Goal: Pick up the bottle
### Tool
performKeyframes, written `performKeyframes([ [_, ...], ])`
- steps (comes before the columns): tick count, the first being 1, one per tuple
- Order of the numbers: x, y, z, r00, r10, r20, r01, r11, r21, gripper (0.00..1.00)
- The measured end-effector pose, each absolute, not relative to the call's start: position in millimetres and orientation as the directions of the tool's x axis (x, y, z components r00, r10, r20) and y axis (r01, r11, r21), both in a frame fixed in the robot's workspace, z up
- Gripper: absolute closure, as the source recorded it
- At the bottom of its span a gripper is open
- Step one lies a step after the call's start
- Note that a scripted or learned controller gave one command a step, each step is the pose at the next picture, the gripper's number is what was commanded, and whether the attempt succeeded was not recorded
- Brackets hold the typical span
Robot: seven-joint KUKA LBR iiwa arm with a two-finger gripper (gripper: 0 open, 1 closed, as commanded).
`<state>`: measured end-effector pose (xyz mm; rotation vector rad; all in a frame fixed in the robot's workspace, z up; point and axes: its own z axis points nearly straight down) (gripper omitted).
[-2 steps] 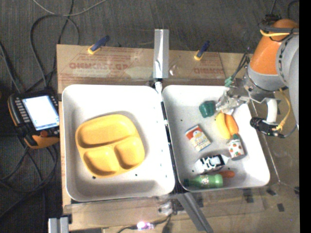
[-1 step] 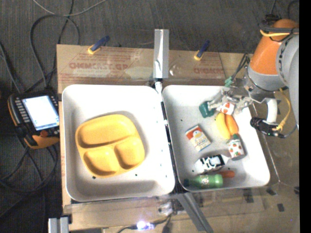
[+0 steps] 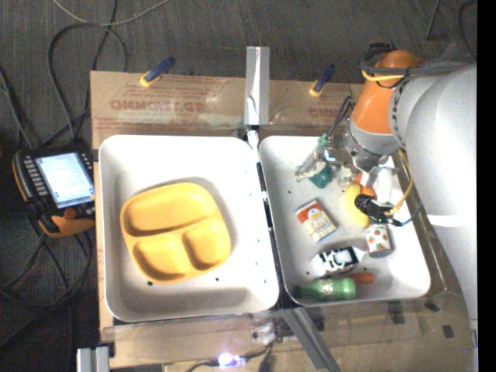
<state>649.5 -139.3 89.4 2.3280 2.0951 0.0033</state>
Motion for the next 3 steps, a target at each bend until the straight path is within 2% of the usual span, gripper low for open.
performKeyframes([
  [1,649.6,-140,100,0.105,0.994,-0.008,0.994,-0.105,0.009,1.0],
  [2,668.1,-100,226,0.433,0.901,-0.005,0.901,-0.433,-0.001,1.0],
  [3,668.1,-42,275,0.5,0.866,-0.004,0.866,-0.5,-0.001,1.0],
])
